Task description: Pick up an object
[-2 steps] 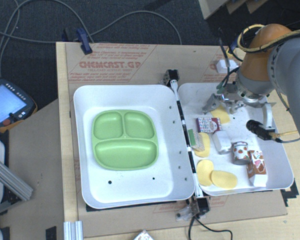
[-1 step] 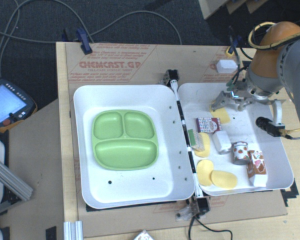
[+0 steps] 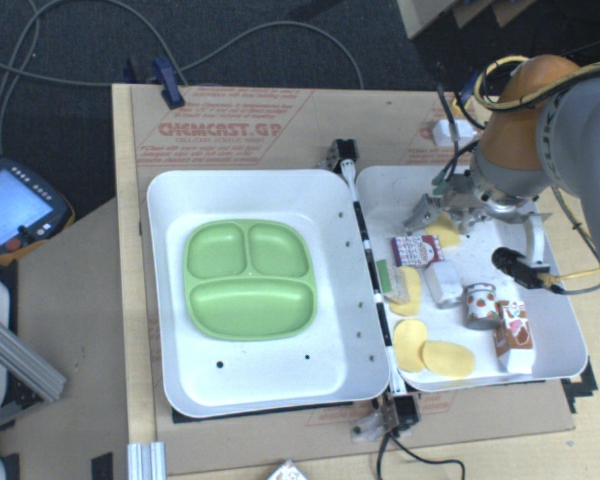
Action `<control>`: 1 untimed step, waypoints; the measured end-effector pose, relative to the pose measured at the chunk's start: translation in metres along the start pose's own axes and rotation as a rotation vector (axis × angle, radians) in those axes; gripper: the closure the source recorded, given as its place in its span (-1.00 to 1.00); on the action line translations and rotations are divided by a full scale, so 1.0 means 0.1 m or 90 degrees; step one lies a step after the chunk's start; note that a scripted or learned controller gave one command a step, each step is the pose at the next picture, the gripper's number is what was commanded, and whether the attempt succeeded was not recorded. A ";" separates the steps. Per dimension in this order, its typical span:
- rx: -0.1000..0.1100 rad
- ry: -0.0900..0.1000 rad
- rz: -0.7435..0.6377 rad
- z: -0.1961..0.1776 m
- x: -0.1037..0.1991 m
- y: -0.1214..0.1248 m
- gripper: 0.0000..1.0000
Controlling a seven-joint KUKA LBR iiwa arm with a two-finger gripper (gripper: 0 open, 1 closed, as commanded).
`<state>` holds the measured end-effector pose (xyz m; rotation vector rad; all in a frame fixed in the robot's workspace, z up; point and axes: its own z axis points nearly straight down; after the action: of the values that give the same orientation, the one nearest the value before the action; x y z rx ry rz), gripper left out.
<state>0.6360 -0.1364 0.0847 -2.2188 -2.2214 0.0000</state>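
My gripper [image 3: 443, 218] is low over the far part of the right bin [image 3: 570, 353], open, with nothing between its fingers. A yellow piece [image 3: 443, 237] lies just below the fingertips. A purple-and-white packet [image 3: 417, 250] sits a little nearer and to the left. Further forward are a pale yellow wedge [image 3: 411, 288], a clear wrapped item [image 3: 443, 284], a small red-and-white can [image 3: 479, 304], a brown-and-white carton [image 3: 513, 334] and two yellow discs [image 3: 411, 343] [image 3: 449, 358].
The left bin [image 3: 170, 368] holds a green divided plate [image 3: 250, 279]. A black divider rail [image 3: 370, 268] runs between the bins. The grey arm with its orange band [image 3: 525, 98] and cables reaches in over the right bin's far right corner.
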 end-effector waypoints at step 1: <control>-0.002 -0.002 0.000 -0.01 -0.25 0.31 -1.00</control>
<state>0.6669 -0.1616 0.0852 -2.2227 -2.2243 -0.0012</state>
